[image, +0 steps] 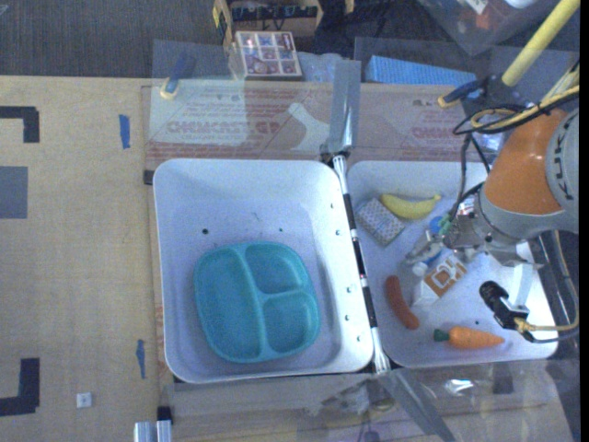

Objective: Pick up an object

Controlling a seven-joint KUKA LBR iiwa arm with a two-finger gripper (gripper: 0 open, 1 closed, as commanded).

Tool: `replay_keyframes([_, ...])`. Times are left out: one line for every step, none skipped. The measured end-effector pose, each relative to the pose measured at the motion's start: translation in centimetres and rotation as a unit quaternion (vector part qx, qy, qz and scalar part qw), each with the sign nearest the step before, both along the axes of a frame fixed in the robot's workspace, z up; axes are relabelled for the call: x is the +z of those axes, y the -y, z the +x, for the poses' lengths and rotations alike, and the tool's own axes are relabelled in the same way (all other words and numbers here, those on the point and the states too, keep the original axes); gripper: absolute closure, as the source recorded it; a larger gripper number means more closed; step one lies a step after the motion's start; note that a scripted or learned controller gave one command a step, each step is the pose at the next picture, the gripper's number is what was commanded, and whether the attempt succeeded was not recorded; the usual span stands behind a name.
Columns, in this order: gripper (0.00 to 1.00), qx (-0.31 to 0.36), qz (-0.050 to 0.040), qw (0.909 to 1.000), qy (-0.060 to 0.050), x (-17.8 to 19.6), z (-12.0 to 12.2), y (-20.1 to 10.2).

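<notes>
Crowding is the main risk in the right bin [552,346]. The gripper [440,247] hangs low there, among several small things: a banana [410,205] toward the far wall, a grey patterned packet [379,221] just beside it, a small white and orange box [443,278] right under the wrist, a red sausage [400,302], and a carrot [474,338] near the front rim. The metal parts at the wrist blur together, so I cannot tell how the pincer stands, and I see nothing clearly held in it.

Since the box lies so close below the gripper, I judge it is the likely target, but it lies flat, so it may slide away or tip out of the grip. A descent a little off may also push the packet or the banana.

For room, the right bin gives little: the central rim [353,247] between the bins is near on one side, and the arm's own body covers the other side. The left bin [184,187] has open floor around a teal divided plate [257,299]. Lifting straight up seems the safest way out.
</notes>
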State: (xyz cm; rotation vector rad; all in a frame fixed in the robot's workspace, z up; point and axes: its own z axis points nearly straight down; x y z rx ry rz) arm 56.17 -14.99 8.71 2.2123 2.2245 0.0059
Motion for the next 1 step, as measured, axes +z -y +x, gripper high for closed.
replay_keyframes([0.00,-0.013,0.0007,0.9999,0.000,0.03,-6.24,-0.73])
